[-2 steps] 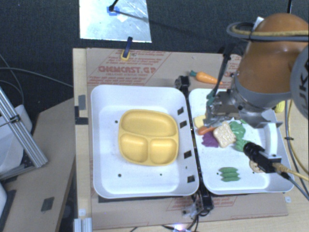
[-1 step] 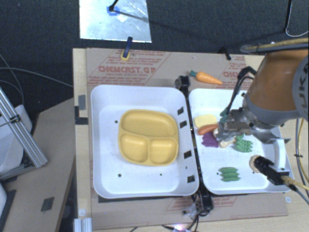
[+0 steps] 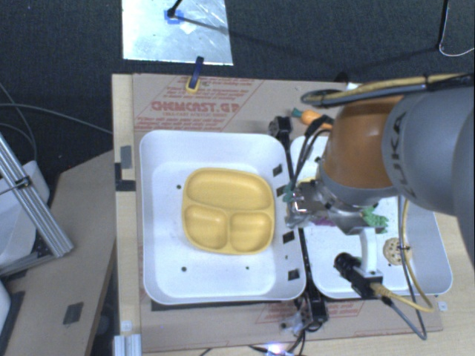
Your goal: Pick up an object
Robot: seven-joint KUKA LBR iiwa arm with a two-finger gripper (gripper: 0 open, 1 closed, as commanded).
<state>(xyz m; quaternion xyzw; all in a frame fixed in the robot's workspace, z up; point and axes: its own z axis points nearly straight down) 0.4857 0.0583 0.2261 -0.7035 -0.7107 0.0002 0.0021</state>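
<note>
While the arm (image 3: 386, 154) hangs over the right bin (image 3: 438, 273), a yellow tray (image 3: 226, 210) lies in the left bin (image 3: 163, 162).
At three o'clock from the tray, a green toy (image 3: 373, 218) and a cookie (image 3: 391, 252) peek out; the arm hides the claw, so its grip is unclear.

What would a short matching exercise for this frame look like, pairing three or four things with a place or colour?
Things:
1. divided tray
2. arm
3. green item
4. metal sheet

Descriptions:
A. grey with an orange band
B. yellow, lying in the left bin
C. on the dark floor beyond the bench
D. in the right bin, beside the arm's wrist

Pairs: 1-B, 2-A, 3-D, 4-C
</note>
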